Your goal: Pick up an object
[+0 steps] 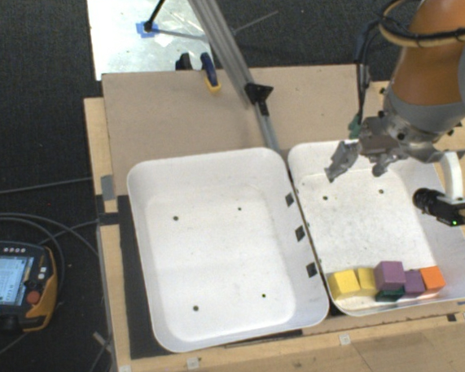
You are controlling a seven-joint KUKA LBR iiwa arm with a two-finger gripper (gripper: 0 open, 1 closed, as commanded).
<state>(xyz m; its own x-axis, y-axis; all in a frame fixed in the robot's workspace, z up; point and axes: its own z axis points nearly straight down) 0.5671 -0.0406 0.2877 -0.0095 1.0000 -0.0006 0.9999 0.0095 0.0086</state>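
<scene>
The gripper (360,163) is hovering with fingers spread and holding nothing, over the far end of the right bin (359,226). The blocks (386,280) are clustering at its near edge, toward six o'clock from the gripper. To pick well, it should be travelling that way and straddling one outer block, such as the yellow block (344,282).

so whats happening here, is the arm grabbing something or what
Not yet. The gripper hangs over the far end of the right bin with its fingers spread and nothing between them. The blocks sit clustered against that bin's near edge: a yellow block, a purple block, a dark green block and an orange block. The left bin sits alongside. The arm is well away from the blocks, so no pick has started.
</scene>
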